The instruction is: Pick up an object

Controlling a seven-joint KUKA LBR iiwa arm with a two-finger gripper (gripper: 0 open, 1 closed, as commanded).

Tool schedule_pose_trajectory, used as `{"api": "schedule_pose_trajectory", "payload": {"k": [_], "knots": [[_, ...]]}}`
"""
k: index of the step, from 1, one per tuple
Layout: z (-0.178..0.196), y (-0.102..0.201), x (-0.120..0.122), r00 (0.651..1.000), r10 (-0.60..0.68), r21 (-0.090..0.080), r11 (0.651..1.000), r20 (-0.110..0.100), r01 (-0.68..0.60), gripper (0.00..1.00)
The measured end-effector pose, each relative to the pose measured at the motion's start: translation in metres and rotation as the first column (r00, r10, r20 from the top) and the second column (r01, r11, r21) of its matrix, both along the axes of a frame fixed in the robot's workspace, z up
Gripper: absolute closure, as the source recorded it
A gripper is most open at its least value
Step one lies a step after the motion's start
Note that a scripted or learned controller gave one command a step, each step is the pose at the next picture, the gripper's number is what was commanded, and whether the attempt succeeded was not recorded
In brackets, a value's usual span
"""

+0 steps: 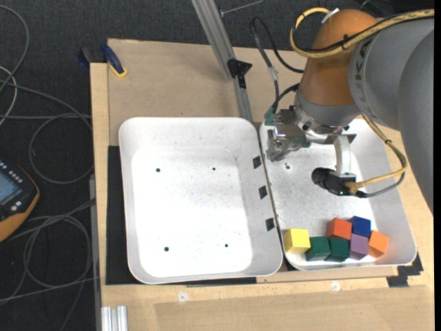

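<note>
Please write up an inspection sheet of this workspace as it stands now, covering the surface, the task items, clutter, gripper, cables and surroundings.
Surface: tan wooden bench bearing two shallow white plastic bins, left bin and right bin.
Job's things: small cubes bunched at the right bin's near edge: yellow block, two green blocks, two orange blocks, blue block, purple block.
Clutter: blue and yellow clamp at the bench's far left corner.
Grippers: two-finger gripper over the right bin's far left part, apart from the blocks; finger state unreadable.
Cables: yellow cable on the arm; black cables on the floor.
Surroundings: dark carpet; handheld pendant at left.
</note>
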State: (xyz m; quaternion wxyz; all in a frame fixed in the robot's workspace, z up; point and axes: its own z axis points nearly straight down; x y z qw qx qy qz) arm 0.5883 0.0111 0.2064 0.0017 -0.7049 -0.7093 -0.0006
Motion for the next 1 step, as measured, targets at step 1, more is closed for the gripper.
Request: {"api": "schedule_pose_trajectory", "payload": {"k": [1], "knots": [[0.0053, 0.0536, 0.0074, 1.000, 0.001, 0.000, 1.000, 0.003, -0.001, 1.00]]}}
